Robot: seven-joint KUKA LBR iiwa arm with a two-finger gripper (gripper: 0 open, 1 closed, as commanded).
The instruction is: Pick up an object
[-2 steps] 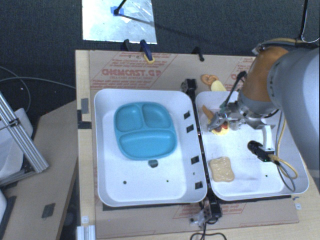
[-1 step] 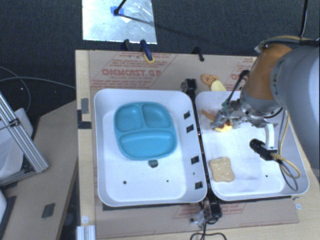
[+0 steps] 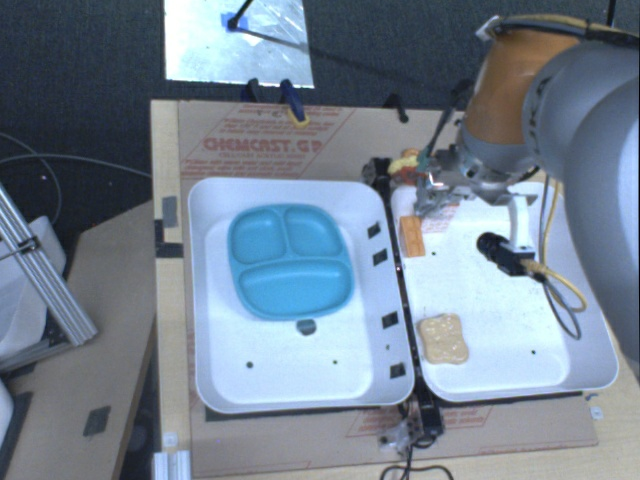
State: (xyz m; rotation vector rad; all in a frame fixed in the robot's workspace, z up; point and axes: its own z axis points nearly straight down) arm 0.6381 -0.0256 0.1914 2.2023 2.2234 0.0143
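left bin (image 3: 215, 298): blue divided plate (image 3: 291, 260), small grey piece (image 3: 306, 326) at its near edge | right bin (image 3: 520, 353): orange block (image 3: 411, 235), tan cracker (image 3: 443, 338) | my gripper (image 3: 432, 190) low at right bin's far-left corner, above the block

Dark carpet-like floor (image 3: 80, 58) surrounds a tan bench (image 3: 120, 268), perhaps wooden.

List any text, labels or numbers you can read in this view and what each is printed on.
"CHEMCAST G P": red print on the brown board behind the left bin; the last characters are uncertain.
Smaller red print above that line on the same board: too blurred to read.
Red print on the board's front edge, below the bins: too small to read.
No readable marks on the blue plate or the gripper.
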